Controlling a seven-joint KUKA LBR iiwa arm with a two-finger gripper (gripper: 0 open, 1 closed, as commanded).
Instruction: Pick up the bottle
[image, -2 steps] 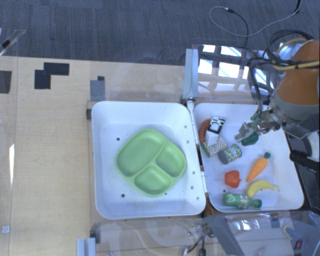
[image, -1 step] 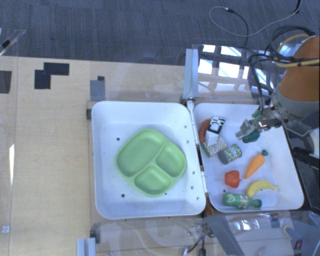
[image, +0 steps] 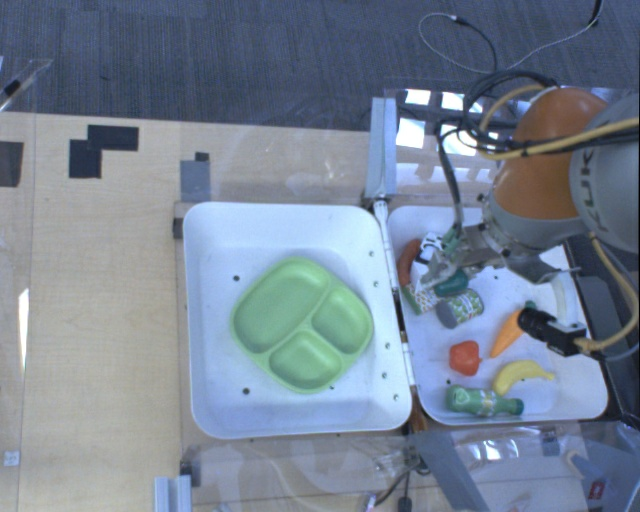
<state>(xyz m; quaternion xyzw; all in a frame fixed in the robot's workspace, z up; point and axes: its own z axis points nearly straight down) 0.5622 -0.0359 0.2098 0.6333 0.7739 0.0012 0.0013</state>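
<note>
Clearly, the right bin (image: 585, 400) is the landmark. The pincer (image: 445, 268) hangs over its upper left part, above a grey can (image: 460, 308); its opening I cannot tell. The green bottle (image: 483, 403) lies along the bin's front wall, apart from the pincer, its long axis left to right.

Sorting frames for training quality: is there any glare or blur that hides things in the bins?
Camera view: bright glare on the clear panel behind the right bin; the tool and items under it look soft and cluttered; the green bottle and green plate read sharply, evenly lit.
</note>
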